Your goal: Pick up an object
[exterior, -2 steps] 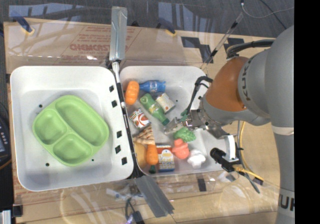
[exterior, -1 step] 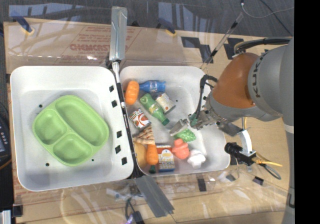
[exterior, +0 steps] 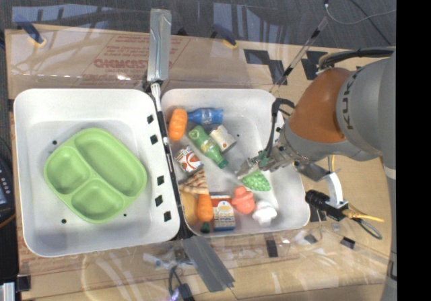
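Observation:
The right bin holds a jumble of toy foods. My gripper is low inside it at the right of the pile, directly above and touching a green leafy piece. A pink item and a white item lie just in front of that. To the gripper's left are a green bottle and a small can. I see nothing lifted off the bin floor.
Also in the right bin: a carrot, a blue bottle, a red-and-white can, a waffle-like piece, an orange piece, a small carton. The left bin holds a green divided plate.

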